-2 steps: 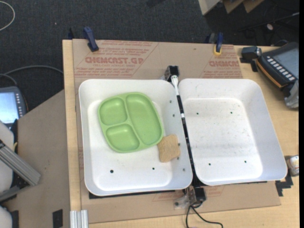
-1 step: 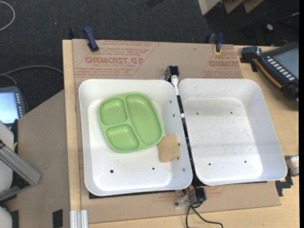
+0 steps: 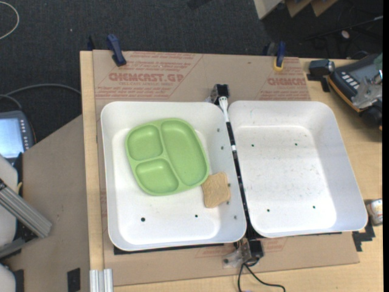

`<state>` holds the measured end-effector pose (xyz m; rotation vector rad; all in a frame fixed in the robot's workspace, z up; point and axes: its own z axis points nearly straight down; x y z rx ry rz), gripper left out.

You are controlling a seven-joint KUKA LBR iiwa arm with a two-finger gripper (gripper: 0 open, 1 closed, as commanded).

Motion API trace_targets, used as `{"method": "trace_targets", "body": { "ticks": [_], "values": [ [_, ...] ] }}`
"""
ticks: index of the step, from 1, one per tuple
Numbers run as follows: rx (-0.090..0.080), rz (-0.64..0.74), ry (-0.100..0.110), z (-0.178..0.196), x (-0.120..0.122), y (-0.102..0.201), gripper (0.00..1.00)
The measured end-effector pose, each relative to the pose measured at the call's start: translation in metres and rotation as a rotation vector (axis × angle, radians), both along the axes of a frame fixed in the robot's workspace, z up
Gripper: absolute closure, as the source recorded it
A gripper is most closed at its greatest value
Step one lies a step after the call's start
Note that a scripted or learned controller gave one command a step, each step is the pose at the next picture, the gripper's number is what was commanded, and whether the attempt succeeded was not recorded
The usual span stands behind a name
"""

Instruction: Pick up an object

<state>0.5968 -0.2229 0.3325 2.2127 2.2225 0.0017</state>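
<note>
A light green plate (image 3: 166, 157) with three compartments lies in the left white bin (image 3: 121, 224), toward its upper middle. A small tan, sponge-like square (image 3: 216, 190) rests flat on the bin floor, touching the plate's lower right rim and close to the wall between the bins. The right white bin (image 3: 292, 163) has only small dark specks on its floor.
Both bins sit on a brown board (image 3: 152, 75) held by blue clamps (image 3: 115, 48) at the back. A grey and orange piece of machinery (image 3: 355, 84) sits at the far right edge. Cables run along the seam between the bins (image 3: 231, 145).
</note>
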Motion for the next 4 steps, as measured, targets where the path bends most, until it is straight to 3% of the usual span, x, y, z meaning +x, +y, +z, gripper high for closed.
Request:
{"method": "trace_targets", "body": {
  "ticks": [1, 2, 3, 4],
  "values": [
    [-0.001, 0.001, -0.008, 0.097, 0.046, 0.055, 1.00],
    [-0.002, -0.001, -0.011, 0.210, 0.071, 0.062, 1.00],
    [0.005, -0.004, 0.011, 0.149, 0.013, 0.093, 1.00],
    [0.005, -0.005, 0.013, 0.095, -0.050, 0.112, 1.00]
  ]
}}
